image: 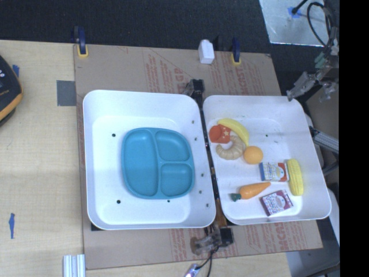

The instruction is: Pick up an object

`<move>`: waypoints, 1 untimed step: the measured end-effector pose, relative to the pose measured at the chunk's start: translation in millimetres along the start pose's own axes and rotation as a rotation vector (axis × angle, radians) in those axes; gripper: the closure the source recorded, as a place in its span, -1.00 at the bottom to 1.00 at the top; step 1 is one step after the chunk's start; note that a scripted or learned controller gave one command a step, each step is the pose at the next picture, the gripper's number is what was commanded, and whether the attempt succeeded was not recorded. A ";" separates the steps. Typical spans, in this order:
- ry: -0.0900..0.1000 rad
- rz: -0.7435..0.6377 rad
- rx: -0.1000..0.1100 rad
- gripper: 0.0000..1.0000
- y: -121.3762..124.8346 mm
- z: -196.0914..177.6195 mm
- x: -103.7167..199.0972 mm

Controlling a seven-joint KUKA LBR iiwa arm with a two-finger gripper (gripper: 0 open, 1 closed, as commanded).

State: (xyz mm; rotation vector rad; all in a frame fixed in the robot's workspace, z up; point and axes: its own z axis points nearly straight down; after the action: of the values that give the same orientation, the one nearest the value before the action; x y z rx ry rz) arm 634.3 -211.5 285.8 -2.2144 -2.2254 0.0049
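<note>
Holding one blue plate (158, 162), left bin (98, 201); right bin (311, 212) has banana (235, 128), orange (252, 154), carrot (252, 190), corn (295, 176), two unreadable packets; hand state can't tell

1. A single camera sits fixed above the bench (40, 154) and looks down at a slant, its far side at the top of the frame.
2. It stands back far enough to take in both white bins whole: the left bin (98, 154) holding a blue divided plate (157, 161), and the right bin (288, 111) with small food items.
3. Dark floor (144, 7) runs beyond the bench's far edge.
</note>
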 end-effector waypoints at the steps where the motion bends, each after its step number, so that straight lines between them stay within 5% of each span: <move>1: 0.002 -0.001 0.003 -1.00 -10.4 122.6 59.5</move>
State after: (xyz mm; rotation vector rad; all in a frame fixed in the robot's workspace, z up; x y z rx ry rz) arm 623.2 -152.1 163.2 -2.2110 -2.2247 0.0059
